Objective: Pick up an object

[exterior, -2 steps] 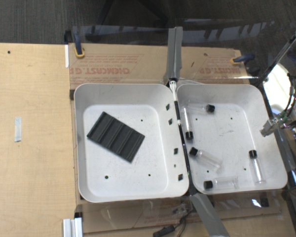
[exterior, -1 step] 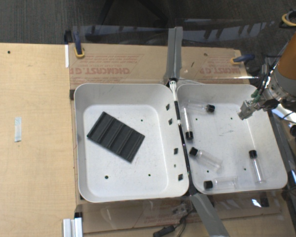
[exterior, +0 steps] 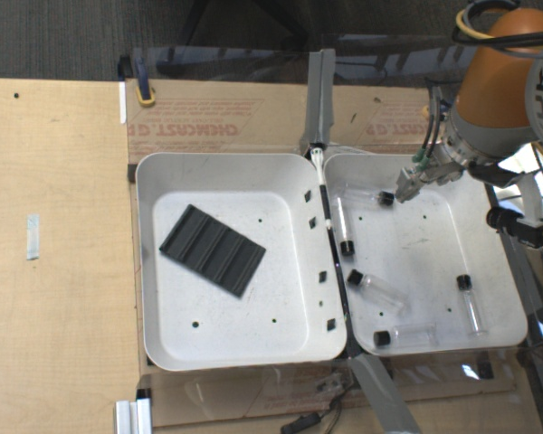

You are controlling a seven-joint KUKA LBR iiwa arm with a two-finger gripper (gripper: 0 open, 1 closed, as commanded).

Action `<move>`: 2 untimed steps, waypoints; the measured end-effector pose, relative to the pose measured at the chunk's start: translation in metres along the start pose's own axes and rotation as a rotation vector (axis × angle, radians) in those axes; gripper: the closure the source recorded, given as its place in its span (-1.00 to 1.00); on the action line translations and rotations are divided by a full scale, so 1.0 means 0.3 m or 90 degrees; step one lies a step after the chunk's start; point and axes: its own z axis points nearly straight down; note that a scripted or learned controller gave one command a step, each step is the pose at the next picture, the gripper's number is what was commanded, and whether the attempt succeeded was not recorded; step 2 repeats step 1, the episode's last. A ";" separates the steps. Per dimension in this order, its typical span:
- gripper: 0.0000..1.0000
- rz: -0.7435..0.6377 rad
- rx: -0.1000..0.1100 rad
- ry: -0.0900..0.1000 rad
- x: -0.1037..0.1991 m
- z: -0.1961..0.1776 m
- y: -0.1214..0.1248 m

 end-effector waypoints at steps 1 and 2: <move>1.00 -0.015 0.000 0.000 0.053 0.100 0.139; 1.00 -0.015 0.000 0.000 0.053 0.100 0.139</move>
